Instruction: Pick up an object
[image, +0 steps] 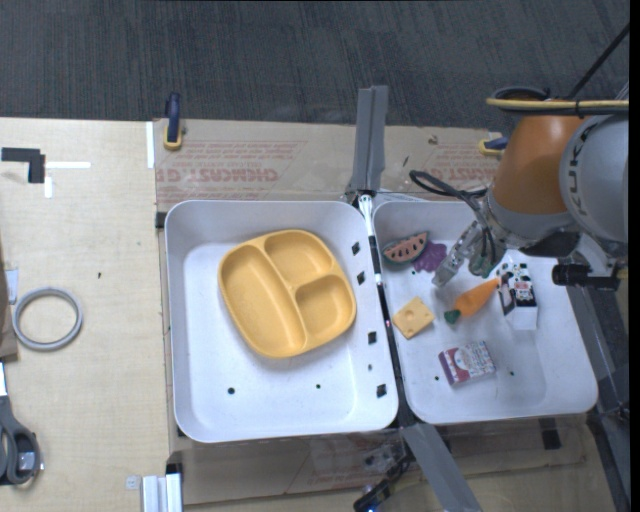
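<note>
Two white bins sit side by side on the bench. The left bin (200, 400) holds a yellow plate (287, 292) with three sections. The plate lies flat and a bit turned, in the upper middle of that bin.

The right bin (540, 395) holds the small toys. A watermelon slice (405, 247) lies near the top left corner of this bin, and a purple toy (432, 258) sits just beside it on the right. A cheese wedge (413, 318) with holes lies lower down, near the left wall. An orange carrot (472, 299) with a green end lies at a slant in the middle. A small red and white box (467, 363) lies flat below the carrot, well apart from the cheese. A black and white toy (519, 292) sits to the right of the carrot.

The grey arm with its orange band (530, 165) reaches in from the right — its gripper (458, 266) hangs low over the top part of the right bin, between the purple toy and the carrot. The tips point down and to the left. It is too small and blurry to tell if the gripper is spread or closed, and nothing can be seen held in it.

On the wooden bench to the left lie a grey ring (44, 318) and a pair of scissors (15, 450).
</note>
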